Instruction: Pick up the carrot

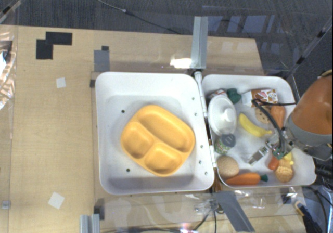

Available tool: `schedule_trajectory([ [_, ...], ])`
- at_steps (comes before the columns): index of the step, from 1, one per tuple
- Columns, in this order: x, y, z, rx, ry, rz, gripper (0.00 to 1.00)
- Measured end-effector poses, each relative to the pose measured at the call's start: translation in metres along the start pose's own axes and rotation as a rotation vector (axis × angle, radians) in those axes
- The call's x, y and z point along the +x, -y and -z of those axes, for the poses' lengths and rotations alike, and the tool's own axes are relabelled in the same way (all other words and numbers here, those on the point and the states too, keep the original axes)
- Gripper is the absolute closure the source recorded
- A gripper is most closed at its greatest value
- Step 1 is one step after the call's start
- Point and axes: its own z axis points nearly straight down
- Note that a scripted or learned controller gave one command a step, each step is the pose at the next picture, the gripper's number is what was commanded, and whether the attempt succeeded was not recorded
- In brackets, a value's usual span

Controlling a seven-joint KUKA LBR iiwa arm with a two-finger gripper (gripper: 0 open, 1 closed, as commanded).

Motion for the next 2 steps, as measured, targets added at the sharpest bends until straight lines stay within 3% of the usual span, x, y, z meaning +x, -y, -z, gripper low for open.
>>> schedule_trajectory([
  [1,-0.054,-0.059,0.001,0.0,-0.003,0.011,0.0],
  [2,-0.055,-0.061,0.013,-0.002,0.004,0.019,1.0],
])
